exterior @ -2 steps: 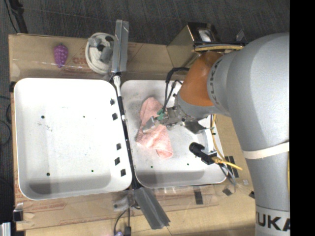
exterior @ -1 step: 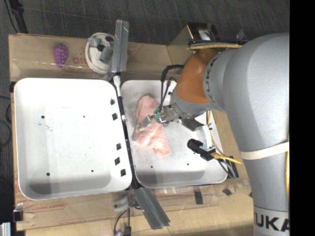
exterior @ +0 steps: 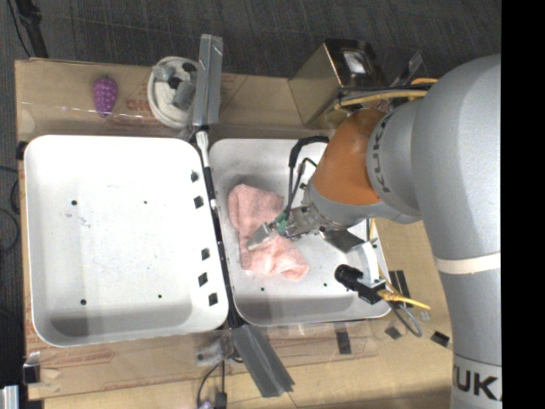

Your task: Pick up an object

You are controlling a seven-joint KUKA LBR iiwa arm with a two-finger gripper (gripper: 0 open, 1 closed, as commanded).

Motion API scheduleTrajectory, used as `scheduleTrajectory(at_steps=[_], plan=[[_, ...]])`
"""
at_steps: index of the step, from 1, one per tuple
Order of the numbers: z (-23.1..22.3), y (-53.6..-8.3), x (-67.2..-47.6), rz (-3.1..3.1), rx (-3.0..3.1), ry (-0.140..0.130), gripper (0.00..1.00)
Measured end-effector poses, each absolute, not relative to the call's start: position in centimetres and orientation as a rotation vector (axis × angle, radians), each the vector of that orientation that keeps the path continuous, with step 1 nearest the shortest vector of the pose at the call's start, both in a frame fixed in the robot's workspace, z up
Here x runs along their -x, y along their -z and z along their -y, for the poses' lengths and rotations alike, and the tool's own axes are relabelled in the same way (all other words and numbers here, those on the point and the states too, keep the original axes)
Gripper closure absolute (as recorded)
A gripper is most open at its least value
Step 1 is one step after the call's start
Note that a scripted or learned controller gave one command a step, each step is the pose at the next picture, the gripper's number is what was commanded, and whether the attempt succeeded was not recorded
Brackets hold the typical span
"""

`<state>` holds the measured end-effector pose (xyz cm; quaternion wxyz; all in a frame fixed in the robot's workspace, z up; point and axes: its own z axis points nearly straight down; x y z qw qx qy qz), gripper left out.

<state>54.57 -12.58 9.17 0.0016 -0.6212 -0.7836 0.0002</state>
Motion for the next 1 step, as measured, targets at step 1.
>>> scheduleTrajectory(at_steps=[1], plan=[[12.34,-9.13,-62.95,2.479,1.925,-0.001,0.00]])
